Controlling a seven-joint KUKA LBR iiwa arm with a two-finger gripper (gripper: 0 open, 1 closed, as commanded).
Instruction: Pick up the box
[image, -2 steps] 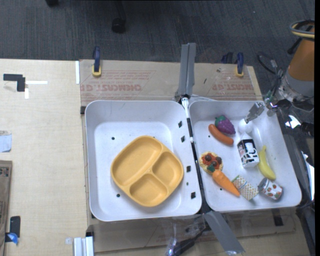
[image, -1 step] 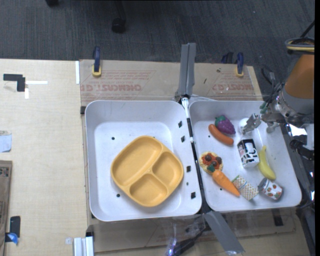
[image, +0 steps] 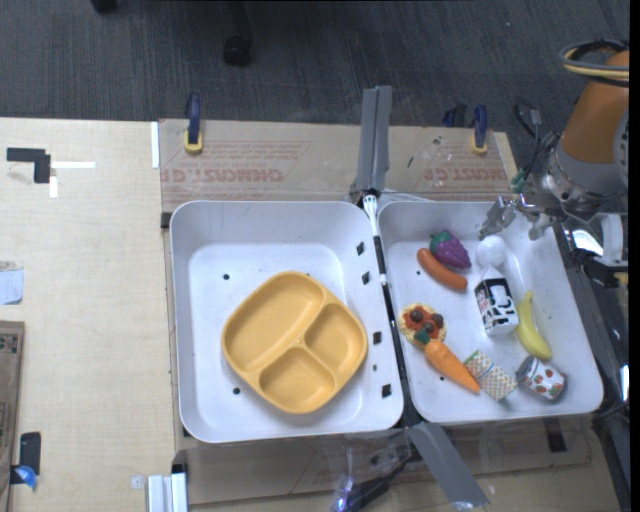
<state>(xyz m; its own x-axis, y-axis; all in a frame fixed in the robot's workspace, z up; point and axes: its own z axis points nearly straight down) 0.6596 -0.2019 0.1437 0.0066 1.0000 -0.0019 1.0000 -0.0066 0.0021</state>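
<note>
Two bins (image: 190, 300) sitting side by side; one yellow plate (image: 293, 343) at 9 o'clock; eight small items (image: 470, 300) at 3.

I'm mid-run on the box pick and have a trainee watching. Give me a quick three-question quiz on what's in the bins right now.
1. True or false: the yellow divided plate lies in the left bin.
2. Multiple choice: what lies right beside the small checkered box in the right bin, on the box's left?
A. the grapes
B. the carrot
C. the banana
3. Fill in: the gripper is above the right bin's ____ corner, apart from the box.

Key:
1. True.
2. B, the carrot; the grapes and banana lie farther up the bin.
3. Upper right (far right in the camera view).
</note>
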